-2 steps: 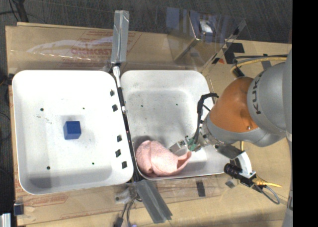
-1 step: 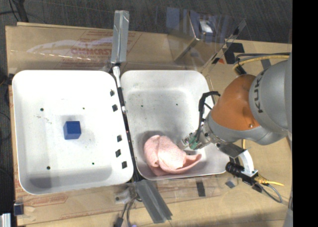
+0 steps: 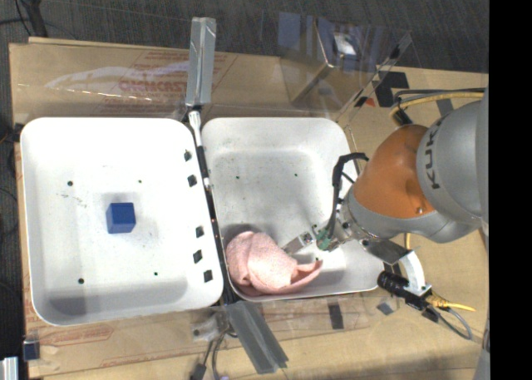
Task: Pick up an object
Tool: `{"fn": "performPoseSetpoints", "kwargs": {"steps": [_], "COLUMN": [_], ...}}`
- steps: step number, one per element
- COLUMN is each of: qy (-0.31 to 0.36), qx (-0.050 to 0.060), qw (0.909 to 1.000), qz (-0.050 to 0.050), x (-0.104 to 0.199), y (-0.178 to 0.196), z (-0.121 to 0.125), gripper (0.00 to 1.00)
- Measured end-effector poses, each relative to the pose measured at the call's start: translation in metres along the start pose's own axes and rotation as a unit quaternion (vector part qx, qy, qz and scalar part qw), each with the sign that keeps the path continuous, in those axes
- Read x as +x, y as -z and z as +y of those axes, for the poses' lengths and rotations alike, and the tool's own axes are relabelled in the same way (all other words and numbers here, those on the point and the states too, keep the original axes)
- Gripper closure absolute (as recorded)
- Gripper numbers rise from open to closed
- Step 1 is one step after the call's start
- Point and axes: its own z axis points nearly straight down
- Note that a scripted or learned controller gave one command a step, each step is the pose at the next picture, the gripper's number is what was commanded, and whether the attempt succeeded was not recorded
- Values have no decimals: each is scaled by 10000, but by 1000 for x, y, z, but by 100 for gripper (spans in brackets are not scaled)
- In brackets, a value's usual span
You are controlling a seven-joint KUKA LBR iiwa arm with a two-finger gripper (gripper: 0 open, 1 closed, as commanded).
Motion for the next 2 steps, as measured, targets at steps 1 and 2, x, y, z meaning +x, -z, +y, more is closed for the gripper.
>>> {"fn": "performPoseSetpoints", "kwargs": {"steps": [1,2], "qy": [-1508,-702], "qx": [6,23], "qw": [9886,9975], "qz": [-3,13], "x": [-25,9], "y": [-1,-11], "z": [38,44], "gripper": [0,0]}}
